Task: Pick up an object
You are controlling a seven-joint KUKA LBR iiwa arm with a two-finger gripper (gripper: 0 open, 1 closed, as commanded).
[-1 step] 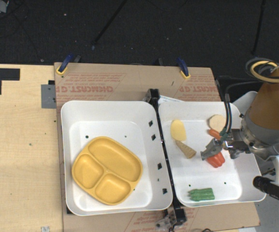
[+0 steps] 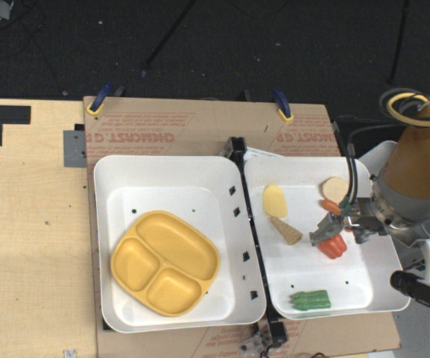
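End effector point(image 2: 332, 233): we see it low in the right white bin point(image 2: 378, 293), touching the small red-orange block point(image 2: 333, 246); grip we cannot tell.
Left bin point(image 2: 162, 171): yellow divided plastic plate point(image 2: 165, 262).

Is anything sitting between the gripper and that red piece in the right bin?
Nothing visible does. The gripper is right over the red piece, at its upper edge. The nearest other things, the tan cone and the yellow piece, lie off to its left, apart from it.
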